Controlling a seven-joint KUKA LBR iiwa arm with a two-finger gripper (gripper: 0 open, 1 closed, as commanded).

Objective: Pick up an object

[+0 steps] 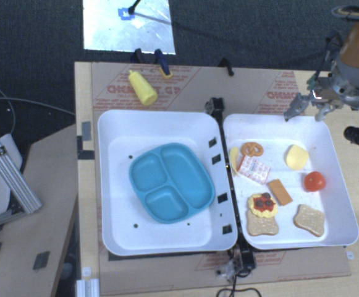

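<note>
My gripper (307, 111) hangs over the far rim of the right bin (343, 190), open, with nothing between its spread fingers. Below it in that bin lie a pretzel (251, 148), a pale yellow round piece (296, 157), a red tomato (314, 181), a red-and-white packet (253, 169), an orange-brown bar (280, 192), a topped toast (262, 205) and a bread slice (309, 219). The nearest of these, the yellow piece, sits a little in front of the gripper, apart from it.
The left bin (114, 166) holds a blue divided plate (171, 181). A yellow bottle (142, 87) lies on the cardboard behind that bin. A black divider with clips (219, 159) runs between the bins. A metal frame (3, 166) stands at the far left.
</note>
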